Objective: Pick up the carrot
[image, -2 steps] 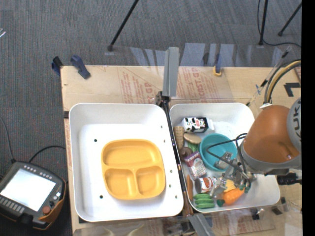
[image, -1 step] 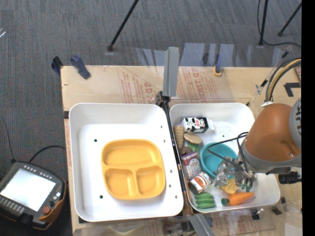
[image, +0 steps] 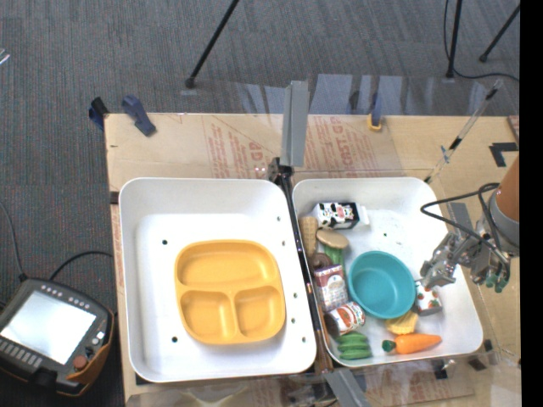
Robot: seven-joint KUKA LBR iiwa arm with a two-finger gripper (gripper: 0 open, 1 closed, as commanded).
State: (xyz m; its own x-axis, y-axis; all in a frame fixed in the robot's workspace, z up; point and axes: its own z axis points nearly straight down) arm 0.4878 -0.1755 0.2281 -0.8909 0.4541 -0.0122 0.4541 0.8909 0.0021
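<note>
The carrot [image: 414, 343] lies flat at the bottom of the right bin [image: 399, 195], in the lower right of the frame. It is long, smooth and orange, with a small green end. A round teal bowl [image: 381, 284] sits just above it. The gripper [image: 441, 265] is a shiny metal thing at the right side of the same bin, above a small red and white box [image: 428, 299]. Whether it is open or closed, I cannot tell. In the left bin [image: 204, 200] rests a yellow plastic tray [image: 229, 291] with three parts.

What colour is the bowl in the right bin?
Teal, seen in the camera view: bowl.
</note>
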